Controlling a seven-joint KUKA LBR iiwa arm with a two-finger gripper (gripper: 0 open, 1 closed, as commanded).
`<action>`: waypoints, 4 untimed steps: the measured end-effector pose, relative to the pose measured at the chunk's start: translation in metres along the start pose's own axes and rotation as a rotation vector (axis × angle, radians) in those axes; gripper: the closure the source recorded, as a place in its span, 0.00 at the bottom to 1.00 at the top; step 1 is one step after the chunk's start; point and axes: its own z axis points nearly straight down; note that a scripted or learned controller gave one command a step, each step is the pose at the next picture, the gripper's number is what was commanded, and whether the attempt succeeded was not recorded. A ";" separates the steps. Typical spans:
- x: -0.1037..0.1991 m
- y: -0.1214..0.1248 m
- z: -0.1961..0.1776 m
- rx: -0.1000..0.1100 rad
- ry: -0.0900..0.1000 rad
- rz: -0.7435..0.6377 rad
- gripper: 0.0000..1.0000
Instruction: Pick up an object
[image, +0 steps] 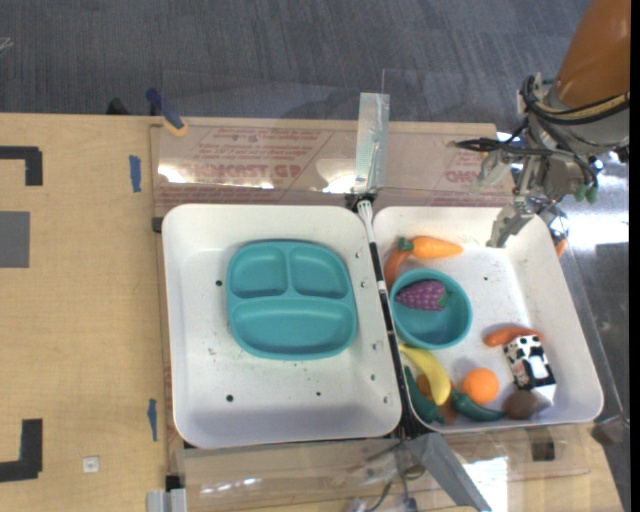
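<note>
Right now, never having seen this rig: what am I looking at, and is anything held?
One camera, fixed above the bench, looks down at a slant. The arm, grey with an orange band, reaches in from the right; its tool hangs over the right bin's far corner with nothing visibly between its fingers. The left bin bears a teal divided plate. The right bin bears a teal bowl with purple grapes in it, a carrot, a banana, an orange and other toy items.
</note>
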 end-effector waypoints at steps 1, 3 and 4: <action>0.049 0.002 0.119 -0.001 0.011 0.207 0.00; 0.059 0.024 0.167 0.001 -0.008 0.408 0.00; 0.122 0.009 0.167 0.000 -0.009 0.393 0.00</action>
